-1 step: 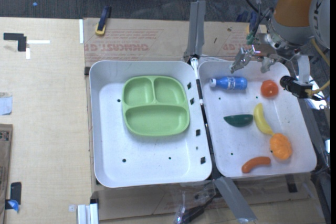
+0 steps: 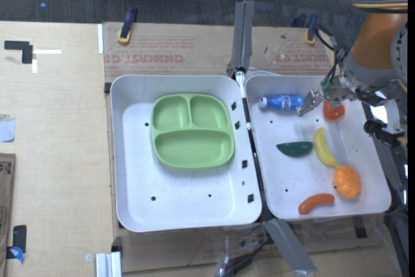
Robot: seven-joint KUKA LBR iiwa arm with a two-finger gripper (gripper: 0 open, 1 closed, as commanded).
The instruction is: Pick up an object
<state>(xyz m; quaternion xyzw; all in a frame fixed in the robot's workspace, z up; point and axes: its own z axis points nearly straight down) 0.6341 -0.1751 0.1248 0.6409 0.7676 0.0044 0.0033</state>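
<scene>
Arm comes in from the right edge, grey body with the orange band high up, wrist angled down and leftward over the right bin's far right part. Gripper sits low over that bin, tip pointing left toward the blue bottle. Cannot tell whether the jaws are spread or pressed together; the tip is small and cluttered with cables. Nothing is visibly pinched.

Landmark: the blue bottle, lying on its side near the right bin's far wall, cap end to the left.
- Gripper tip just right of the bottle, very close; contact unclear.
- Red tomato right of the bottle, just beyond the gripper, partly tucked under the wrist.
- Yellow banana nearer the camera and right of the bottle, lying roughly lengthwise.
- Dark green piece nearer the camera than the bottle, just left of the banana.
- Orange pepper-like item further toward the near right corner, touching the banana's lower end.
- Orange-red sausage shape near the bin's front wall.

Left bin sits left of the bottle across the divider and holds a green sectioned plate, three compartments, lying flat. Both bins rest on the desk.
</scene>
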